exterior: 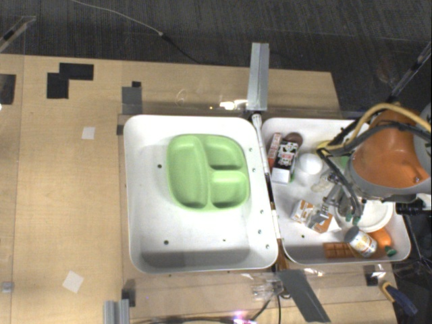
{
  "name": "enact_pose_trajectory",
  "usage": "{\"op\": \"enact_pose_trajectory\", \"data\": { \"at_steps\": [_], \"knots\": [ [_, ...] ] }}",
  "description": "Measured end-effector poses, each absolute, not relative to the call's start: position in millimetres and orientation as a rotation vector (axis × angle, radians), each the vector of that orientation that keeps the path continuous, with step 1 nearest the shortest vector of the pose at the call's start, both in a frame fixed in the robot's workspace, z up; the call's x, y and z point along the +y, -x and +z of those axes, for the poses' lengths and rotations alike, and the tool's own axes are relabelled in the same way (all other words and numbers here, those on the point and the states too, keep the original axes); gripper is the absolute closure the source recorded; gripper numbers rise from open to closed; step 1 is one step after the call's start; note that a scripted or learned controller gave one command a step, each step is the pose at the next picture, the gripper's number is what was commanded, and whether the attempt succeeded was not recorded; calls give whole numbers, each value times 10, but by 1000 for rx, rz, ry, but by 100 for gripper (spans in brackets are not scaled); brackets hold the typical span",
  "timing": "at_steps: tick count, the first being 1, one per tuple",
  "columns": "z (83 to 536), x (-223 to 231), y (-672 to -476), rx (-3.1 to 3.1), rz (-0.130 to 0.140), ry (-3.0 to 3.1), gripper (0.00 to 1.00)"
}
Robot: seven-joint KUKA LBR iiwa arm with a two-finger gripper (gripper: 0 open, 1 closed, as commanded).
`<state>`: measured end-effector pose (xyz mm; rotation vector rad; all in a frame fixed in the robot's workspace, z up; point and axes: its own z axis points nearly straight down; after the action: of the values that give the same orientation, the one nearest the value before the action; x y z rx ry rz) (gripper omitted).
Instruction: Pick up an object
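The right white bin point(297, 254) holds several small items. Among them are a red and black printed box point(284, 152), a white rounded object point(308, 166), an orange and white packet point(306, 212), a brown bar point(335, 250) and a silver can point(360, 242). My gripper point(332, 203) hangs low over the middle of this bin, just right of the orange and white packet. The orange band of the arm point(388, 157) sits above it and hides part of the bin's right side.
The left white bin point(148, 248) holds a green divided plate point(206, 171). A white dish point(376, 216) and a small orange item point(383, 238) lie at the right bin's near right corner. Yellow and black cables point(341, 140) loop off the arm.
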<state>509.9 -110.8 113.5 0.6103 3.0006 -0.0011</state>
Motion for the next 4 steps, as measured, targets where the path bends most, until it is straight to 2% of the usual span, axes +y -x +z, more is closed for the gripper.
{"op": "enact_pose_trajectory", "data": {
  "at_steps": [1, 2, 3, 4],
  "knots": [
    [918, -844, -5013, 2959, 3, -986, 0],
    [917, -849, -4951, 2898, 13, -1145, 0],
    [907, -1076, -5526, 2891, 8, -1176, 0],
    [914, -1081, -5084, 2776, 11, -1420, 0]
  ]
}}
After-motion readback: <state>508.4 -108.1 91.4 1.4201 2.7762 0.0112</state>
